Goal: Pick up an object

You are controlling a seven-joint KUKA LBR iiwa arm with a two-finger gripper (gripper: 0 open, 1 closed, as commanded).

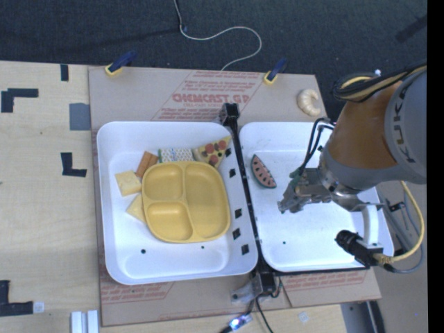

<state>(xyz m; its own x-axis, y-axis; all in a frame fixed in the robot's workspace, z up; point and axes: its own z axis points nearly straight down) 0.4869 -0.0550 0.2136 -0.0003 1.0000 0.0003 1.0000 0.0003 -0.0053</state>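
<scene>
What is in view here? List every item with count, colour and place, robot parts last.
left bin: 1, white, left half of the bench
right bin: 1, white, right half, beside the left bin
divided plate: 1, yellow, middle of the left bin
small flat food pieces: several, tan and orange, left of the plate
mixed small items: a cluster, multicoloured, behind the plate; kinds too small to tell
watermelon slice: 1, red with dark rind, upper left of the right bin
pale lump: 1, cream, on the board behind the right bin
clamps: 2, blue and yellow, board's far edge
cable: 1, white, on dark floor
arm: 1, grey with orange band, from the right
gripper: 1, dark, over the right bin
</scene>
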